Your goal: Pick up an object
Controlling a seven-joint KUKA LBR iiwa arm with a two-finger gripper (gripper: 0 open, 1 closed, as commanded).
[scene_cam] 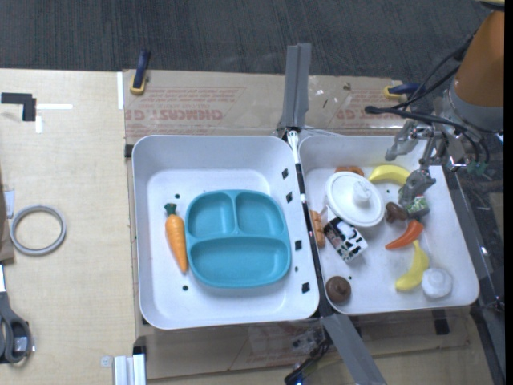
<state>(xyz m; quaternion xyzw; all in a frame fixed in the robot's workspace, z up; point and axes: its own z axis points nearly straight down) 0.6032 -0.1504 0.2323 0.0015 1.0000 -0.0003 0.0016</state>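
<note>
The desk (64,295) fills the lower part of the frame, pale wood at the left with printed cardboard under the bins. Two white bins sit side by side on it: the left bin (152,239) at centre and the right bin (461,255) toward the right edge, touching along a shared wall.

The arm (485,54) enters at the upper right, its orange band cut off by the frame edge, cables trailing beside it. Its tool (417,187) hangs over the upper right part of the right bin, just above a small dark, greenish object (417,207) that is too blurred to name. Whether the tool's fingers are parted or closed cannot be told, nor whether it has hold of anything.

In the left bin a teal divided plate (239,239) lies in the middle, with a carrot (176,237) just beside its left rim.

The right bin is crowded. A white lidded pot (355,199) sits left of the tool, a yellow banana (389,173) just above and between them. Below the tool lie a red pepper (403,234), a second banana (414,268) and a white round piece (437,282). A black-and-white patterned item (346,241) and a brown ball (337,289) lie near the bin's left wall.

A grey ring (36,229) rests on the desk at far left; scissors (12,335) are cut off at the lower left.
</note>
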